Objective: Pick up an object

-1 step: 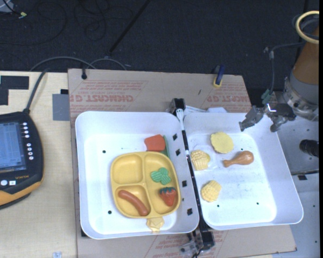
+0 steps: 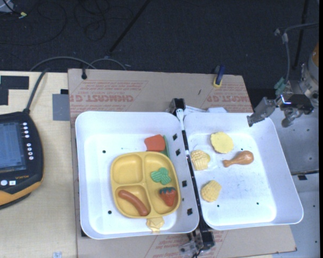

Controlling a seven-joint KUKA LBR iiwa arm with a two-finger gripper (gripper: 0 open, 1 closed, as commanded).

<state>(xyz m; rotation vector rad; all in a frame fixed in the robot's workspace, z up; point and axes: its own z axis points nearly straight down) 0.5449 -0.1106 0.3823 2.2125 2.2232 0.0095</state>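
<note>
My gripper (image 2: 273, 116) hangs over the right bin's (image 2: 280, 208) far right corner, with its fingers spread open and nothing between them. Below and to its left in that bin lie a round yellow chip (image 2: 222, 142), a brown chicken drumstick (image 2: 238, 158), a ridged yellow piece (image 2: 199, 159) and another yellow piece (image 2: 210, 191). All of them rest on the bin floor, apart from the gripper.
The left bin (image 2: 91, 144) holds a yellow divided plate (image 2: 128, 169) with a sausage (image 2: 132, 201), a green piece (image 2: 161, 175) and a strawberry (image 2: 169, 196). An orange block (image 2: 155, 142) lies behind the plate. A teach pendant (image 2: 11, 155) lies far left.
</note>
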